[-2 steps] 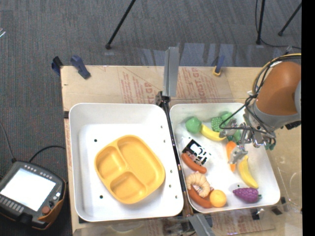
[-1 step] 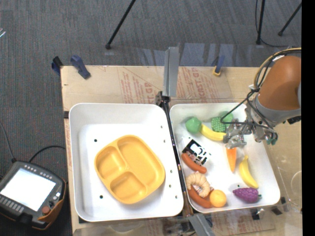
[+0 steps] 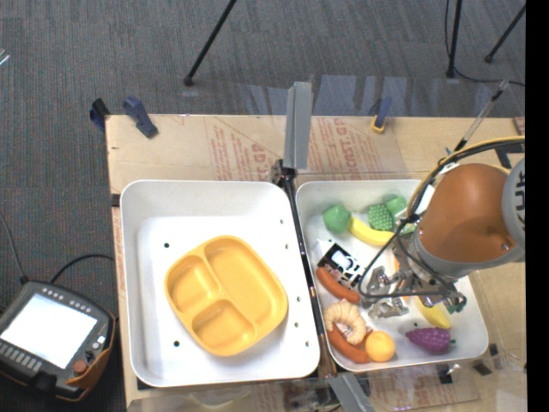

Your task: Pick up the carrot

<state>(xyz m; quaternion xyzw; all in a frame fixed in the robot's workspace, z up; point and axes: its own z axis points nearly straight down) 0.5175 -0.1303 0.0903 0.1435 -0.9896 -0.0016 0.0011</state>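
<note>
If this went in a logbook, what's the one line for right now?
arm: over right bin | gripper: beside carrot, not holding | yellow tray: left bin

a yellow divided plate point(image 3: 226, 293) lies in the left bin point(image 3: 137, 230). the right bin point(image 3: 476, 333) holds a green lime point(image 3: 337, 219), a banana point(image 3: 371, 233), a purple eggplant point(image 3: 429, 340), an orange point(image 3: 380, 346), a shrimp point(image 3: 346, 317) and a black-and-white card point(image 3: 341, 260). a tablet point(image 3: 50, 337) sits on the floor left of the worktop point(image 3: 197, 148).
</note>
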